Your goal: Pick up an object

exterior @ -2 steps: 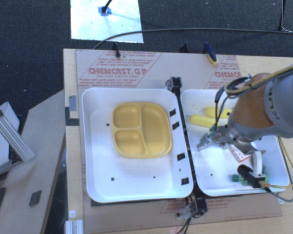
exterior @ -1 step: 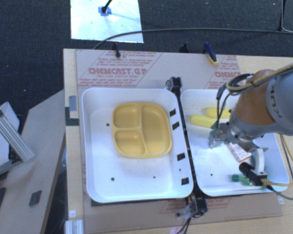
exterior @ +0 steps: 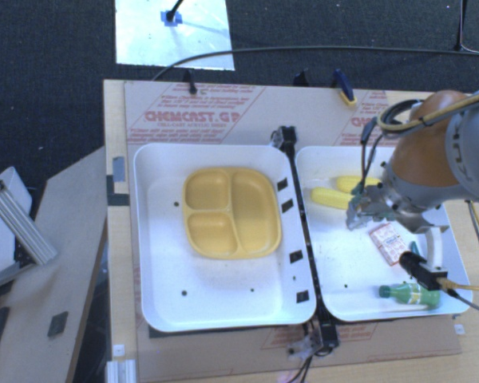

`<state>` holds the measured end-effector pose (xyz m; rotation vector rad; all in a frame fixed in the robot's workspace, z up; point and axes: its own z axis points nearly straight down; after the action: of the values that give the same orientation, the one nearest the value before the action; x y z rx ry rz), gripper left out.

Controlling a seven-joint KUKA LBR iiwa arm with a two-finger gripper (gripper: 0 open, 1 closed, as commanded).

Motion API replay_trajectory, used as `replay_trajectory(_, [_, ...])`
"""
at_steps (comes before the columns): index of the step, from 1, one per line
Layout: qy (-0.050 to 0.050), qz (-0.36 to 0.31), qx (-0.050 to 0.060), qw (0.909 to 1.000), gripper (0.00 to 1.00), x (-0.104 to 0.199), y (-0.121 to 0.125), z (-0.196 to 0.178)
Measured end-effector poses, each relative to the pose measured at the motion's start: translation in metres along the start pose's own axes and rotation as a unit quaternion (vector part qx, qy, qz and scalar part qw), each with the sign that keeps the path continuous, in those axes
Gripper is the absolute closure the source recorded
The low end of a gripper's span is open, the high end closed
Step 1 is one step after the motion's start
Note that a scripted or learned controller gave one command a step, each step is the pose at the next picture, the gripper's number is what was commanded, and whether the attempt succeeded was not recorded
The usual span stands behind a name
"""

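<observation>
Okay, the only print I can read is "CHEMCAST" in red, repeated across the clear sheet [exterior: 247,110] laid over the table [exterior: 114,126]. The smaller lines under it are too fine to make out.

- **Room:** the floor [exterior: 48,70] is dark carpet. An aluminium rail [exterior: 20,222] sits at the far left. A silvery panel [exterior: 172,42] lies on the carpet behind the table, with a small blue bit on it.
- **Left bin:** the left bin [exterior: 156,294] is white and shallow. It holds a yellow divided plate [exterior: 231,212], lying flat and roughly central.
- **Between the bins:** a black-clipped strip [exterior: 297,230] runs down the seam where the two bins meet.
- **Back edge:** a blue clamp [exterior: 345,88] sits on the table's back edge, behind the right bin [exterior: 343,294].
- **Right bin, back:** two yellow banana-like pieces [exterior: 329,198] lie close together in the back part.
- **Right bin, mid-right:** a red-and-white packet [exterior: 389,242] lies here. Its label is too small to read.
- **Right bin, front:** a green bottle [exterior: 411,295] lies on its side against the front wall.
- **Arm and tool:** the arm [exterior: 463,146] comes in from the right, with its orange band [exterior: 419,154] over the back of the right bin. The tool [exterior: 358,215] is low in that bin, just beside the nearer yellow piece, with the packet just to its right.
- **Tool state:** I can't tell how far open the tool is or whether it has hold of anything, because the wrist hides it from this angle.
- **In the way:** cables loop around the wrist, and the arm covers part of the second yellow piece.
</observation>
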<state>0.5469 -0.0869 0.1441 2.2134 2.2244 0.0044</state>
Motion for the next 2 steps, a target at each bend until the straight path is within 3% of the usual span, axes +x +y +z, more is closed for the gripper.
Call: replay_trajectory(2, [0.000, 0.000, -0.002, 1.0000, 1.00, 0.005, 0.007, -0.104])
